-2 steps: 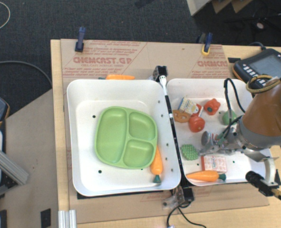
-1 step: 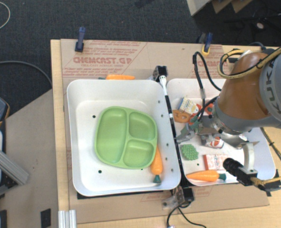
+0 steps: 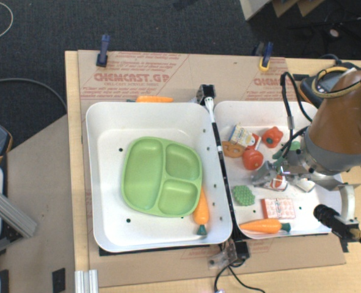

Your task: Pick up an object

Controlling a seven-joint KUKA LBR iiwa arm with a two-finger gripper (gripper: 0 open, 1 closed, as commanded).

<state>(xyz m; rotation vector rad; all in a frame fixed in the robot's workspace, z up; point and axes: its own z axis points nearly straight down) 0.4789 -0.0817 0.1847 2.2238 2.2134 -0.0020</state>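
The tabletop (image 3: pixel 137 66) carries two white bins. The left bin (image 3: pixel 104 163) has a green divided plate (image 3: pixel 162 177) lying flat, with a carrot (image 3: pixel 201 211) tucked against the plate's lower right edge. The right bin (image 3: pixel 229 112) is the busy one: the grey and orange arm (image 3: pixel 342 127) leans in from the right, and its claw (image 3: pixel 278 177) is down among the toys, though how it stands I cannot tell. Just beside it sits a red tomato (image 3: pixel 252 159); another red piece (image 3: pixel 272 137) lies above. A green bumpy toy (image 3: pixel 243 195), a pink pack (image 3: pixel 279 209) and a second carrot (image 3: pixel 264 226) lie below it.
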